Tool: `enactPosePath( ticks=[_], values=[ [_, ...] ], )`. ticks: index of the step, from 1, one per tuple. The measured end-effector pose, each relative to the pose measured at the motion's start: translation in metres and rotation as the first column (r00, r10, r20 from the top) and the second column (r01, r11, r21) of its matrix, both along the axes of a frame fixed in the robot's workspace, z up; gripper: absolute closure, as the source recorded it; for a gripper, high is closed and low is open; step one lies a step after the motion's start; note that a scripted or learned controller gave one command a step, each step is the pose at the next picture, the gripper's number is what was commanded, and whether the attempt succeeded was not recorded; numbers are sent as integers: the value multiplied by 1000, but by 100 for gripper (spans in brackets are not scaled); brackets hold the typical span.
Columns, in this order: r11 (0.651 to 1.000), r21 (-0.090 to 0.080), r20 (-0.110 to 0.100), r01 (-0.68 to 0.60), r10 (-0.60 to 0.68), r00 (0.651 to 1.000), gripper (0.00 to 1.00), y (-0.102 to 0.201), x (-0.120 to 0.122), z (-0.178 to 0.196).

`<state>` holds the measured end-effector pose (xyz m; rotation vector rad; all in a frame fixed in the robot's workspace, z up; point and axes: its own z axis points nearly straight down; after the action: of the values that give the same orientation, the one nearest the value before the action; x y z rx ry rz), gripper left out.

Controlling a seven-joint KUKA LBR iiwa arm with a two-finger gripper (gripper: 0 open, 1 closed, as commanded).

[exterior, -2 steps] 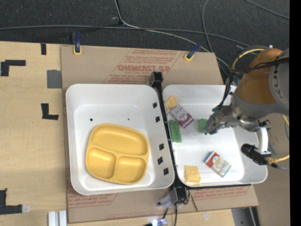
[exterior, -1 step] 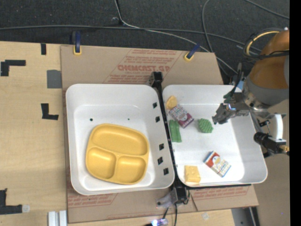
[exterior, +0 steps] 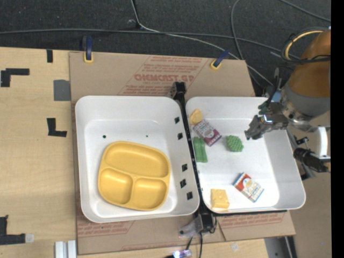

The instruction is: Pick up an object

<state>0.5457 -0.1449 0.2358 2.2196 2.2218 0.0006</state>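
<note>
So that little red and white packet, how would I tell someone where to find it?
Look in the right-hand white bin, the one without the yellow tray. Go to its near edge: the red and white packet lies tilted there, just right of a pale yellow block. It is the only item with red on it and a printed white face.

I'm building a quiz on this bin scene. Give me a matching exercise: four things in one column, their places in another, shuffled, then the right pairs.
Things:
1. yellow divided tray
2. green bumpy piece
3. yellow block
4. red and white packet

Places:
A. right bin, near front edge
B. left bin
C. right bin, below and right of centre
D. right bin, middle, nearest the gripper

Pairs: 1-B, 2-D, 3-A, 4-C
</note>
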Motion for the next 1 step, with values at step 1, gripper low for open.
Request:
enactPosePath(
  ticks=[1],
  values=[
    [1000,1,-2,-4,4,1000,100,46,1,4]
  ],
)
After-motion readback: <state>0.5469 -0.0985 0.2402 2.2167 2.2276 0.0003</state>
